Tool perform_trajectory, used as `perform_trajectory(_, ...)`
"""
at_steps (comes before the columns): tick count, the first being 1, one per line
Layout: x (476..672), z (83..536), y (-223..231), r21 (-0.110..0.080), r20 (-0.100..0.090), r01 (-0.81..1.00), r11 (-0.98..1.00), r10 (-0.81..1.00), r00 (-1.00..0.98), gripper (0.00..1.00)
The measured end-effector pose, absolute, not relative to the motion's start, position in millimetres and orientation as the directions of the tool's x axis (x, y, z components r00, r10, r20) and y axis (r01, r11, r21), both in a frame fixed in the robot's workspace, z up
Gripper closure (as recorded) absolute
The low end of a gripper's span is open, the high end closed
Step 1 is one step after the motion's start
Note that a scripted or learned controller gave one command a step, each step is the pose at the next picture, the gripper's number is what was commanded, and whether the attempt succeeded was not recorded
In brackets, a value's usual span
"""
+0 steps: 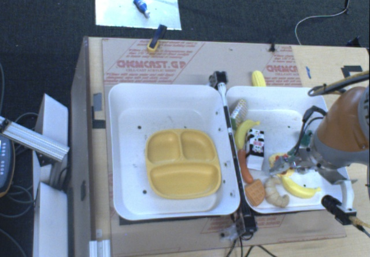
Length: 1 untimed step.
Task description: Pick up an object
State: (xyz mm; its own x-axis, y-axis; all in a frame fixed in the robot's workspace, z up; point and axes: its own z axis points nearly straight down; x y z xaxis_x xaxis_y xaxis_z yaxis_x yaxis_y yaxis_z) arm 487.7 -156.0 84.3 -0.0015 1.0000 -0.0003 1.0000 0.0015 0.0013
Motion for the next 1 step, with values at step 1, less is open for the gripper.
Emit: perform_trajectory(1, 560.7, 84.9, -133.7, 0.003, -0.001, 1.0, 0.003, 1.0, -0.003, 0.0)
